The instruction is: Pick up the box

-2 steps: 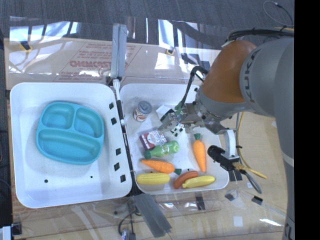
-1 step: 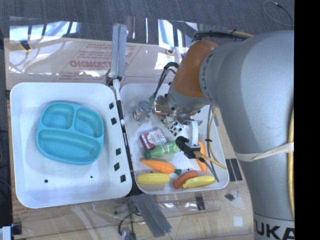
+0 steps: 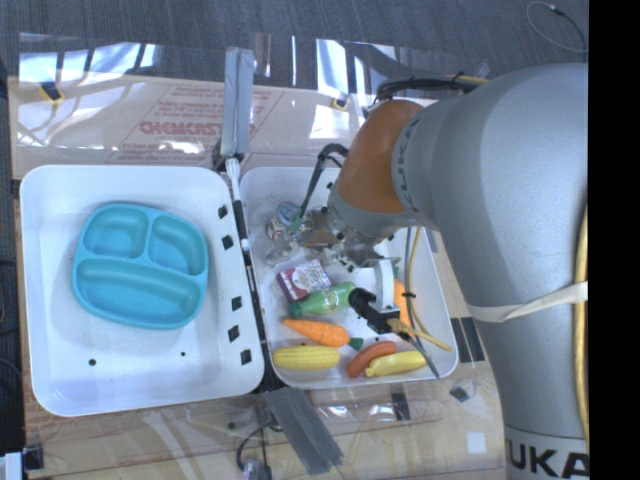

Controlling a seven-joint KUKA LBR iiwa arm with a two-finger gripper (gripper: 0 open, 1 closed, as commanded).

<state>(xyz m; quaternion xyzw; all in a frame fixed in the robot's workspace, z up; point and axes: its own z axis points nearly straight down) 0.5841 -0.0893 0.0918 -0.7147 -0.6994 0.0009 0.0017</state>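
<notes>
The box (image 3: 300,281) is small, maroon and white, and lies in the right bin (image 3: 435,298) near its middle, tilted. My gripper (image 3: 343,251) hangs below the orange wrist band, just up and to the right of the box and close over it. The grey arm covers the bin's right half and hides the gripper's tips. Nothing can be seen held.
Around the box lie a green bottle (image 3: 327,300), a carrot (image 3: 315,331), a corn cob (image 3: 305,358), a red sausage (image 3: 370,353), a banana (image 3: 397,365) and a can (image 3: 284,220). The left bin (image 3: 40,268) holds a blue divided plate (image 3: 140,265).
</notes>
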